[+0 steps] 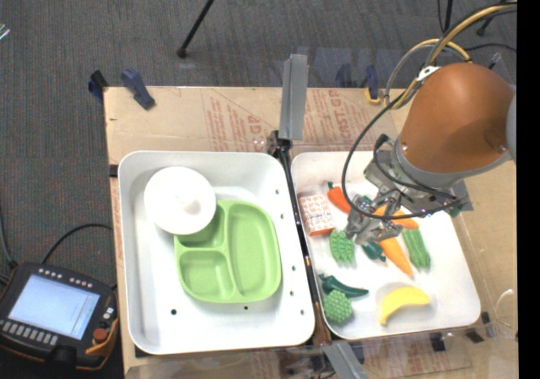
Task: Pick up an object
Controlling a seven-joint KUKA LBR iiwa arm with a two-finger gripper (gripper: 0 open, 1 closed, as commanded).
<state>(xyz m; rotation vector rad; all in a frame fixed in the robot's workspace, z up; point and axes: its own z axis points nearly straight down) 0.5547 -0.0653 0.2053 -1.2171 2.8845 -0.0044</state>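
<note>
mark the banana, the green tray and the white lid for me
banana (402,301), camera view, middle of its curved body
green tray (251,252), camera view, floor of its large right compartment
white lid (179,200), camera view, near the centre of its top

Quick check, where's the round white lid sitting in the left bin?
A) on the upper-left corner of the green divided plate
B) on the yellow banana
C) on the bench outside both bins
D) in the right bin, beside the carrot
A: the round white lid overlaps the upper-left corner of the green divided plastic plate, inside the left white bin.
</note>
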